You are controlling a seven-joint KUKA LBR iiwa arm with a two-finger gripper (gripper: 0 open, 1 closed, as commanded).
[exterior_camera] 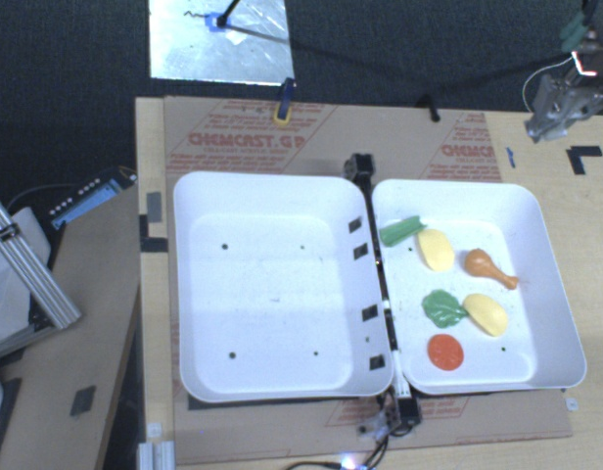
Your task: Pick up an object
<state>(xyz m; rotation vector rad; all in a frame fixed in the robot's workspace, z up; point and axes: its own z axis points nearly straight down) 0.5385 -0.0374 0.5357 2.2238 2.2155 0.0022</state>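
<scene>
Because the toy foods lie close together in the right bin, the gripper could bump two at once and grab none. It hangs at the upper right of the frame, away from the bin, and I cannot tell how wide it is or if it has anything. The chicken leg lies flat, fat end upper left, thin end lower right, just beside the yellow piece.
</scene>
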